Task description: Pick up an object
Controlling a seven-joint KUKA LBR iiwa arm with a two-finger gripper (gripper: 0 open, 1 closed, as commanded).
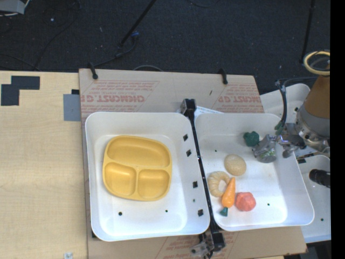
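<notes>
Two white bins sit side by side on cardboard (161, 90) over a wooden bench (38, 161).

Nearest in the right bin (294, 209): a red lumpy toy (245, 201), just beside an orange carrot (229, 192) with a small green tip. The carrot leans against a pale ring-shaped pastry (216, 181) and touches it. Slightly farther back, a beige round bun (235, 164) lies near the pastry's upper side, apart from the red toy. Farther still, a dark green toy (251, 138) sits by the bin's back area.

Left bin (99, 220): one yellow divided plate (137, 167), three compartments, lying flat in the middle, nothing in its compartments.

Black clips run along the seam between the bins.

The arm enters from the right, orange band above the wrist. The gripper (266, 151) is low inside the right bin, just right of the green toy and up-right of the bun. Its grey tip is blurred and small, so whether the fingers are spread or pressed together cannot be told, and nothing can be seen pinched there. All pickable objects rest on the bin floor.

Behind the bins: dark floor with cables.
</notes>
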